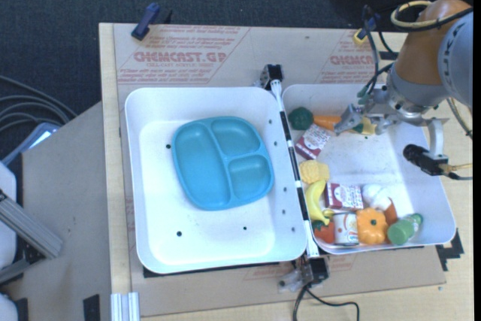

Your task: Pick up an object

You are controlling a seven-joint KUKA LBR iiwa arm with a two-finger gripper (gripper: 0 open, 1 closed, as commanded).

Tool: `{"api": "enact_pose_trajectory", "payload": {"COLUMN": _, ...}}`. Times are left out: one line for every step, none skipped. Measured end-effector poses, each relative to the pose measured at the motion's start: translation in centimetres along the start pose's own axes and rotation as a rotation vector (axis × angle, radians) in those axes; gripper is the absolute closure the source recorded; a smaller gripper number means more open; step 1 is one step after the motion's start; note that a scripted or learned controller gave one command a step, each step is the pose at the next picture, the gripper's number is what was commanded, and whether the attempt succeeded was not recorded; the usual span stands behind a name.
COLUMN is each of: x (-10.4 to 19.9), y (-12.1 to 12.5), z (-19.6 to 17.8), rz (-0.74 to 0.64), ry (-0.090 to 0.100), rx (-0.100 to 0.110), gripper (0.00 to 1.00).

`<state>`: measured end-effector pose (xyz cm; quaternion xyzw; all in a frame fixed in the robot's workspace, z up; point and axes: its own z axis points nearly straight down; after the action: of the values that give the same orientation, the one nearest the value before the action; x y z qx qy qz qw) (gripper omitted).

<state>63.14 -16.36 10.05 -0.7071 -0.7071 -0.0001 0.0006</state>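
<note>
Well, the bench [225,49] carries the two white bins side by side. The left bin [150,237] has a blue divided plate [222,162] lying flat in it. The right bin [432,214] has all the small toy food.

The arm [428,56] comes in from the right of the view and bends down over the far end of the right bin. Its gripper [359,122] is low there, over bare bin floor. From up here I cannot tell whether it is open or closed, and I see nothing caught in it.

The likeliest pick, I'd say, is the small orange piece [327,120], something like a carrot. It lies just beside the gripper, on the side toward the left bin. Its long axis runs across the view, so one end points almost straight at the gripper. A grab would probably need a short shift toward the divider, with the closing direction set across that axis, not along it.

Just beyond it sits a round green piece [301,117], hard against the bin's corner. A red-and-white packet [313,140] lies a little nearer the camera, close enough that a wide reach might catch it too.

The remaining toys are well apart from the gripper, heaped at the near end: a banana [314,201], a small carton [346,197] and an orange pumpkin [370,225].
</note>
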Motion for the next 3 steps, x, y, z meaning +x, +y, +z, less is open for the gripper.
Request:
{"api": "enact_pose_trajectory", "payload": {"x": 0.0, "y": 0.1, "z": -1.0, "rz": 0.0, "ry": -0.001, "rx": -0.002, "gripper": 1.0}}
{"api": "enact_pose_trajectory", "payload": {"x": 0.0, "y": 0.1, "z": -1.0, "rz": 0.0, "ry": 0.0, "rx": -0.002, "gripper": 0.0}}
{"api": "enact_pose_trajectory", "payload": {"x": -1.5, "y": 2.8, "z": 1.9, "rz": -0.004, "ry": 0.003, "rx": 0.034, "gripper": 0.0}}
